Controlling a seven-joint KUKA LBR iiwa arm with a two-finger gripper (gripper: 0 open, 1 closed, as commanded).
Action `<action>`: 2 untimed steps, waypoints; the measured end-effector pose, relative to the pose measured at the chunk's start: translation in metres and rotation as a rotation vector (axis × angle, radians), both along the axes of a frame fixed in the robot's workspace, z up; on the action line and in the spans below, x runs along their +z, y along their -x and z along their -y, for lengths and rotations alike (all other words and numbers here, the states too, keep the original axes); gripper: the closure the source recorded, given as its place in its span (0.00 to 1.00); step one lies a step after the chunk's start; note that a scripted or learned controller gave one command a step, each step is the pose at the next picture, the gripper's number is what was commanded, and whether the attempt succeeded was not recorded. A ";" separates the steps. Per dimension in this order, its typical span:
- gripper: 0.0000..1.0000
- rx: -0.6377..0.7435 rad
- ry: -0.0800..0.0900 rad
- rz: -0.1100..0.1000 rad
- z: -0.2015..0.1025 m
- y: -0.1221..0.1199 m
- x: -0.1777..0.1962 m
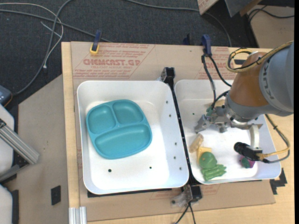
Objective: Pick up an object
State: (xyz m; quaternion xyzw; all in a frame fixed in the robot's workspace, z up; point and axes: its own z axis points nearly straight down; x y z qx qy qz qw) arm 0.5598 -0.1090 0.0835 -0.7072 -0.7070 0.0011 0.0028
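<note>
I've got the pincer (212, 120) down inside the right bin (187, 94), low over its white floor near the middle, with the grey arm (266, 85) reaching in from the right. The nearest things to pick lie just below it toward the front of that bin: a small tan piece (195, 142) near the left wall, and right under that a green toy (210, 164) with a yellow bit at its top, resting close to the front rim. Off to the right, near the front corner, I see a purple object (246, 162) beside a black part of the arm's tooling. I cannot tell from this angle how the pincer is set, and I see nothing held in it. Over in the left bin (126, 178) there is a teal divided plate (119, 129), lying flat, a little left of centre. Both bins sit side by side on the cardboard-covered surface (121, 59).
</note>
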 end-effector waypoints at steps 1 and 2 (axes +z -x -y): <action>1.00 -0.001 0.000 0.004 0.000 -0.001 0.012; 1.00 0.002 0.003 0.011 -0.004 -0.010 0.059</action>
